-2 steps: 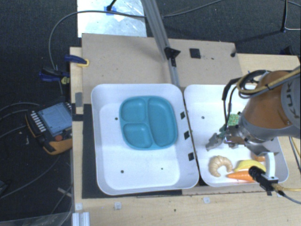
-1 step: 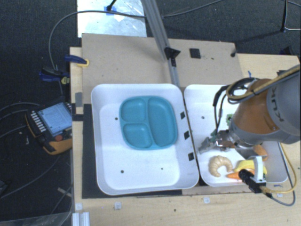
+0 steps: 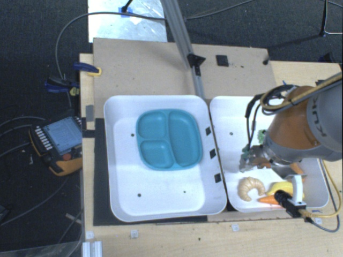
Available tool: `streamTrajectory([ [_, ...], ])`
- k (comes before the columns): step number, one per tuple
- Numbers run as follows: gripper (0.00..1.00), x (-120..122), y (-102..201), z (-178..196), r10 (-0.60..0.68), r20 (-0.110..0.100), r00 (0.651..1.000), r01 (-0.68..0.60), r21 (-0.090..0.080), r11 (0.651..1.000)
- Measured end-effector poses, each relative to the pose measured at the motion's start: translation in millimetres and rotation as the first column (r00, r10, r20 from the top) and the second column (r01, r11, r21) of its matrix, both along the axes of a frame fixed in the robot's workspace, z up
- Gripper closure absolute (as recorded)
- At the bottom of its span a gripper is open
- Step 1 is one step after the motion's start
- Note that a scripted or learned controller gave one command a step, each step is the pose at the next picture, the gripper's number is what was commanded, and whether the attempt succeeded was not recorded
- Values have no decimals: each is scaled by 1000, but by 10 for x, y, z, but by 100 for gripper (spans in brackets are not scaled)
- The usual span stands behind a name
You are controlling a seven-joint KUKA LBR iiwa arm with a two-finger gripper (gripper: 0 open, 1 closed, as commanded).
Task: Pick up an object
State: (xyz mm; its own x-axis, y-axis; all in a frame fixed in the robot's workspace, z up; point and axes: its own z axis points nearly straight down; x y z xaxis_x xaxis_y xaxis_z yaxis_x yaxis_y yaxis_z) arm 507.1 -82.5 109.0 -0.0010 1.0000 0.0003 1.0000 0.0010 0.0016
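In the right bin [image 3: 230, 127], near its front edge, a tan croissant [image 3: 251, 187] lies beside a yellow banana-like piece [image 3: 282, 188] and a small orange carrot-like piece [image 3: 268, 199]. The arm comes in from the right, and its gripper [image 3: 247, 160] hangs low over the bin, just above and behind the croissant. Nothing can be seen held in it. A green item [image 3: 262, 135] peeks out behind the arm's cables.
The left bin [image 3: 161, 197] holds a teal divided plate [image 3: 169, 138] toward its back. A metal pole [image 3: 182, 36] slants across the brown board behind the bins. Cables and a handheld device [image 3: 56, 143] lie off the bench to the left.
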Motion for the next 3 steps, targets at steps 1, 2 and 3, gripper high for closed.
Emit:
streamTrajectory([
  [1, 100, -62, -71, 510, -1, 4, 1000, 1, -1, 1000],
  [2, 100, -42, -72, 1019, 4, 6, 1000, -4, -1, 1000],
  [3, 100, 211, 419, 948, 9, 2, 1000, -9, 1, 1000],
])
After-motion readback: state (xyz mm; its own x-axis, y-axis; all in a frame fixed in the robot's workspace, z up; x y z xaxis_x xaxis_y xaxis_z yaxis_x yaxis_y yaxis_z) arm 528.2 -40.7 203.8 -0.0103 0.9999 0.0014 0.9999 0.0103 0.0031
